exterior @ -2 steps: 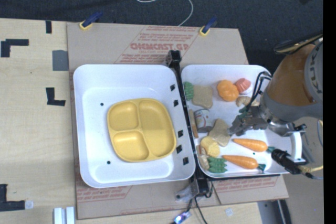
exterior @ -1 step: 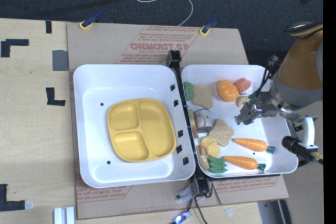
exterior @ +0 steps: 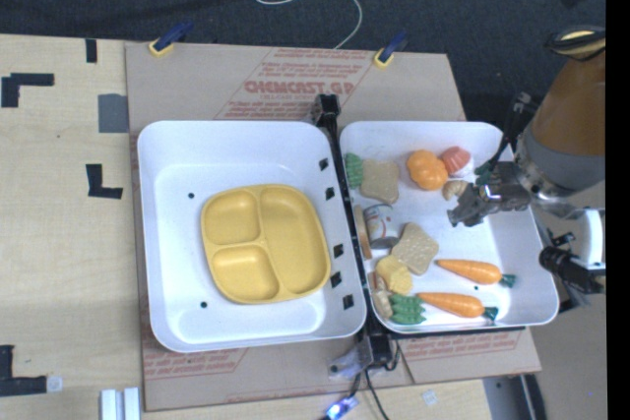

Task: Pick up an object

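Tapered glossy carrot (exterior: 454, 304), round orange (exterior: 427, 170)

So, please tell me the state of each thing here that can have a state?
gripper: low over the right bin, nothing seen between its fingers
yellow plate: lying flat in the left bin, no food on it
orange: lying in the right bin, not held
two carrots: lying flat near the front of the right bin
right bin: holding many toy foods

Tray (exterior: 264, 243) in left bin (exterior: 167, 162); food, seemingly toys, right.
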You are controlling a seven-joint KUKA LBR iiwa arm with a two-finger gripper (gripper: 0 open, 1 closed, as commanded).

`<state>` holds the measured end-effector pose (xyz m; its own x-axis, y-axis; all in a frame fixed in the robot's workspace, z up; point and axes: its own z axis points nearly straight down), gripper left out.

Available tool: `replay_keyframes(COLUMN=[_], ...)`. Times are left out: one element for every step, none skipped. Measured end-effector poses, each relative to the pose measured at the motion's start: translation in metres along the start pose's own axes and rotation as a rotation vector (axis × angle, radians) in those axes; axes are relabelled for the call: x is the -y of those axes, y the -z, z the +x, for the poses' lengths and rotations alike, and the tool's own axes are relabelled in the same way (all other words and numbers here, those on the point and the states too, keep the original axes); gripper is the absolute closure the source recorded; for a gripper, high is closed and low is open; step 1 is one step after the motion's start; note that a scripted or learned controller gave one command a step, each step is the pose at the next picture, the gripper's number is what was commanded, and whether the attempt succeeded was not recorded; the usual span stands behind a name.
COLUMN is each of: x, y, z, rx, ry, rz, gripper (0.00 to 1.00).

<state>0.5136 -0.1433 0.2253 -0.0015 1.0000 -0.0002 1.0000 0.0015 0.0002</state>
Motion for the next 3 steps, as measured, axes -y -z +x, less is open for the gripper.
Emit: replay_keyframes(x=[-0.014, -0.035, -0.033], y=[-0.012, 0.005, -0.012], z=[0.052, 0.097, 0.107], rx=[-0.001, -0.002, 0.000], ry=[0.005, 0.005, 0.000], rz=[0.002, 0.000, 0.003], gripper=[1.00, 1.00, 1.00])
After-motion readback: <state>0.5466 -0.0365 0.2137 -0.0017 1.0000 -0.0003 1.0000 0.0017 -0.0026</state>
